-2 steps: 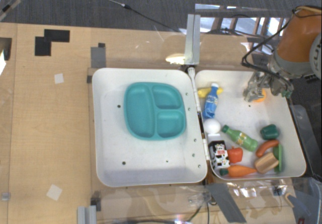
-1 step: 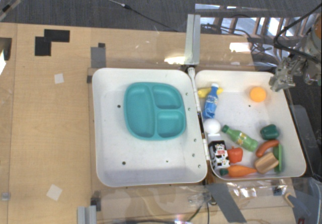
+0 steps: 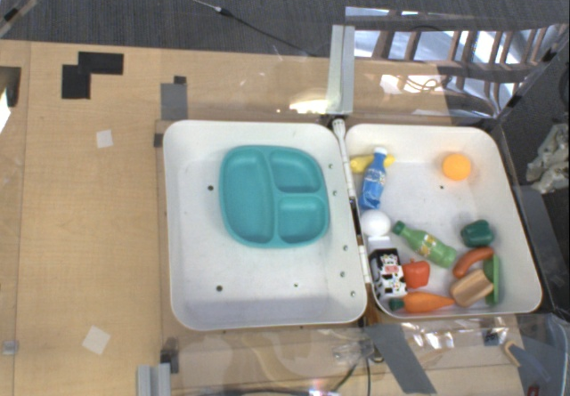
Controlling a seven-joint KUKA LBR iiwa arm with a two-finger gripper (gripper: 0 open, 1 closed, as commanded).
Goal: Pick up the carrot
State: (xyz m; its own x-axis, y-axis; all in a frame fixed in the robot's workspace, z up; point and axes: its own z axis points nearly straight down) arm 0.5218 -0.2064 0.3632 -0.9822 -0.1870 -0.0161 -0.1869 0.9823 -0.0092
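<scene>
Carrot (image 3: 428,302) lies flat against the near wall of the right bin (image 3: 499,141), its tip pointing right toward a brown bread roll (image 3: 472,289), and we see a small red piece (image 3: 416,274) just behind it. A green bottle (image 3: 426,244) lies further back, and an orange ball (image 3: 457,166) sits well apart near the far wall. In the left bin (image 3: 191,296) we find a teal divided plate (image 3: 273,196). How the gripper stands we cannot tell.
</scene>
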